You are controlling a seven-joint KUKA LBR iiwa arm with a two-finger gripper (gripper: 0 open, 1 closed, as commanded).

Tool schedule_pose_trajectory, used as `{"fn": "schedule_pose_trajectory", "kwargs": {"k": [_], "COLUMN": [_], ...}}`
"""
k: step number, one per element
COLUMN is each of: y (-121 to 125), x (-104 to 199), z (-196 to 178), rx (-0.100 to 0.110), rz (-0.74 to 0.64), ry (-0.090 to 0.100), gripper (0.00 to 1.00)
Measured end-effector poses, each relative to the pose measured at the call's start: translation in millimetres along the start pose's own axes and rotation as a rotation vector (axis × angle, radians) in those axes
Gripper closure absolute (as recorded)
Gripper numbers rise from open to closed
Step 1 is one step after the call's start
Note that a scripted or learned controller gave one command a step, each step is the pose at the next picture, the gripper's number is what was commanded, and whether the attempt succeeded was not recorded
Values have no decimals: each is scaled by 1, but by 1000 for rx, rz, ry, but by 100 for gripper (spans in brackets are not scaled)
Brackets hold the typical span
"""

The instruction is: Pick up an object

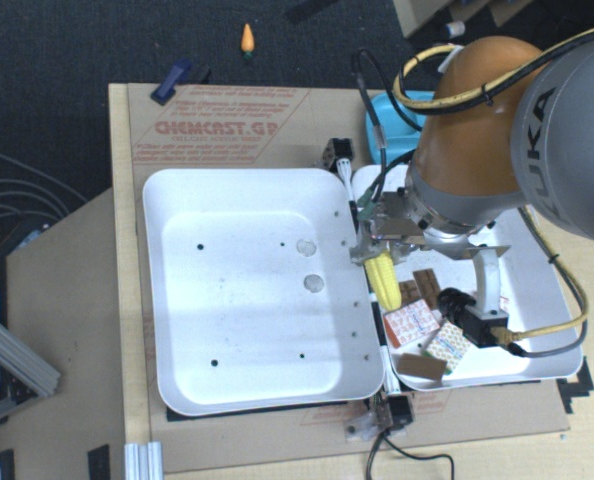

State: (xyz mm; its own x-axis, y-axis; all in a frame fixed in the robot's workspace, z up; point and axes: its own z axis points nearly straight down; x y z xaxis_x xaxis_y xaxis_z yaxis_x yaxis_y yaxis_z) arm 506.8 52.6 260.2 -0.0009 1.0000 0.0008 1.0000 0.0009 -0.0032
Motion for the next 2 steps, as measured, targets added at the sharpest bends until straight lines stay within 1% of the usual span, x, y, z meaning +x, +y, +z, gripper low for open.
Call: {"fn": "schedule_pose_trajectory", "kwargs": {"k": [1,2], "y": [0,42], "x": [17,-31], "z": [-2,16], "rx": [-2,-4], "rz": [0,2], "ry": [-1,-1], "gripper": [100,100]}}
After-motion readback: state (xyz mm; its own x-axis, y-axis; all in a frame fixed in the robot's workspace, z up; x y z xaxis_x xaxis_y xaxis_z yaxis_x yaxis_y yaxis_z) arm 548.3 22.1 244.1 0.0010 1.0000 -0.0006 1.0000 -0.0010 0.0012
